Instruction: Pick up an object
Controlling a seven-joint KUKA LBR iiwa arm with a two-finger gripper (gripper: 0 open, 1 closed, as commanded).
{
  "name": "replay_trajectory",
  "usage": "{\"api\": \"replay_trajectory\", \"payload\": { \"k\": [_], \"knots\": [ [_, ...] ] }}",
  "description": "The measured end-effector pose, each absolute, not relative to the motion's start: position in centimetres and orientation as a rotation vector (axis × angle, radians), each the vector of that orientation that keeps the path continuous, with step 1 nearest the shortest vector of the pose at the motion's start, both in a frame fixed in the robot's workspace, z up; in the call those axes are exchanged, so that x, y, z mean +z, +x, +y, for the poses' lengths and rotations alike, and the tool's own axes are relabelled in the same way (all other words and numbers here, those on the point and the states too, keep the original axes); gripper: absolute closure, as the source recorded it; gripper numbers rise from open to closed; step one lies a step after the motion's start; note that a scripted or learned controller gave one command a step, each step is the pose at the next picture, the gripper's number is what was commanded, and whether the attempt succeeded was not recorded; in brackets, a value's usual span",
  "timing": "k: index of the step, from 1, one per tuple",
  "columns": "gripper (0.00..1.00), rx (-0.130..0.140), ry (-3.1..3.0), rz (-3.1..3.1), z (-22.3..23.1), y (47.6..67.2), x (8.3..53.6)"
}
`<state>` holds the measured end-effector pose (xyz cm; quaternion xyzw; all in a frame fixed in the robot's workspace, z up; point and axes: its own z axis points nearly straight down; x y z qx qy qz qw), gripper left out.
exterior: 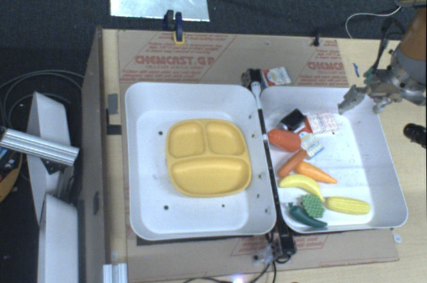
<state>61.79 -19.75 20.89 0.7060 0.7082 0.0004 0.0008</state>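
In the right bin [393, 201], nearest, lie a corn cob [346, 205], a banana [301, 183] and two carrots [305, 167]. Well beyond them, at the bin's far right edge, the pincer [365, 100] hangs with fingers spread, grasping nothing.

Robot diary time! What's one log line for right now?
gripper: above right bin rim, nothing held | toys: in right bin | yellow plate: left bin
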Motion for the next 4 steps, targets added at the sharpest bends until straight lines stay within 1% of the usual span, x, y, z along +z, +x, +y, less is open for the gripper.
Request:
{"api": "replay_trajectory", "payload": {
  "k": [1,2,3,4],
  "knots": [
    [0.0,0.0,2.22,2.222,-20.7,49.3,8.4],
    [0.0,0.003,2.214,2.222,-20.6,56.6,17.9],
    [0.0,0.002,2.218,2.227,-14.5,60.8,10.8],
    [0.0,-0.032,2.229,2.233,-10.5,65.4,9.7]
  ]
}}
